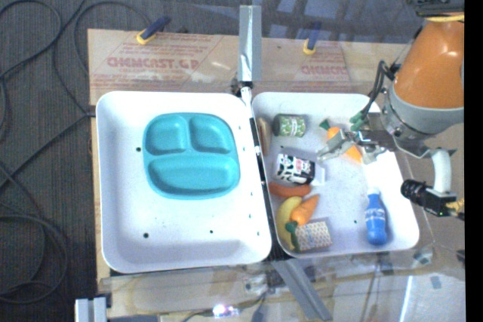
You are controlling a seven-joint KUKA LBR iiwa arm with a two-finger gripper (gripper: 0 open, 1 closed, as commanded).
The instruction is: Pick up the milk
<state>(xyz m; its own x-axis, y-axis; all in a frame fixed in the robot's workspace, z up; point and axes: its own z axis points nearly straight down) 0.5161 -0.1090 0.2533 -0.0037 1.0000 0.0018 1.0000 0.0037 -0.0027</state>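
A black-and-white cow-patterned milk carton (294, 169) lies on its side near the middle of the right bin (400, 237), crowded by a green can (290, 125) behind it, a carrot (304, 210) and banana (284, 218) in front, and a blue bottle (375, 219) farther right. The gripper (343, 144) hovers beside the carton; whether its fingers are open cannot be told.

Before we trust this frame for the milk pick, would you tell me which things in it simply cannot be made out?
- Gripper, camera view: small and blurred over the right bin; finger state unreadable.
- Orange item beside the gripper: partly covered by it, identity unclear.
- Milk carton: print too small to read.
- Banana and carrot: overlapping, with the banana's lower end behind the mesh-wrapped item.
- Arm: cut off by the right edge.
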